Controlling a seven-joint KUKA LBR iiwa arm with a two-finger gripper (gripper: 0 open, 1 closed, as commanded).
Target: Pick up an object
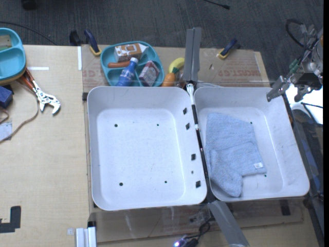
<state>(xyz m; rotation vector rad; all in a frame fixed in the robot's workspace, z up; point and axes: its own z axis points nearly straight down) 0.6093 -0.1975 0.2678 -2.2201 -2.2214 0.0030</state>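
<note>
1. The only thing lying in the bins is a pale blue towel (232, 151). It is folded and flat on the floor of the right bin (280, 153), nearer that bin's left wall, and reaches from close to the far wall down almost to the near rim. A small white tag shows near its right edge.
2. The left bin (103, 153) sits just beside it, the two touching along the middle.
3. I make out some hardware at the bench's far right corner, past the right bin's far right corner; it may be the gripper (299, 84). It is too cluttered there to tell if it is released or clenched. It hangs well apart from the towel and nothing is held.
4. My read: this is the very start, the approach not yet made. The next move calls for travel left and toward the near side until the tool is over the towel, then a descent.
5. Flat cloth gives little to bite; aiming at a fold or raised edge, perhaps the thicker near end, looks the better bet.
6. Behind the bins, at the bench's far edge, stands a teal tray (109, 60) of small items; a wrench (45, 100) lies off to the left.
</note>
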